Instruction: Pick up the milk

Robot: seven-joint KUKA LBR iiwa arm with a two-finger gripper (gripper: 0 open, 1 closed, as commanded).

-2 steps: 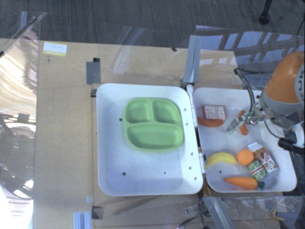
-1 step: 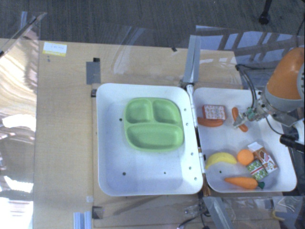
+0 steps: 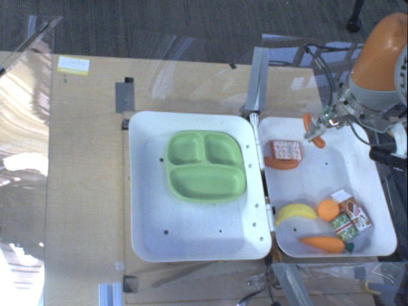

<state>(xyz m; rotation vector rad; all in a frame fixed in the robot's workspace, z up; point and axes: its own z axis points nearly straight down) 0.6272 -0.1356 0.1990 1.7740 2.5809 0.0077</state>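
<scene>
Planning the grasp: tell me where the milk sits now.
The milk carton lies in the right bin, at its near right corner, beside the orange and just above the carrot.

Fixed overhead camera, slanted down, both white bins (image 3: pixel 137 190) in frame

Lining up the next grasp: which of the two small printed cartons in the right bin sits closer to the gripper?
The red-and-white carton near the bin's far left, resting against a sausage. The gripper hovers beside it; the other, red-and-green carton lies near the front right corner.

No legible text or labels.
</scene>
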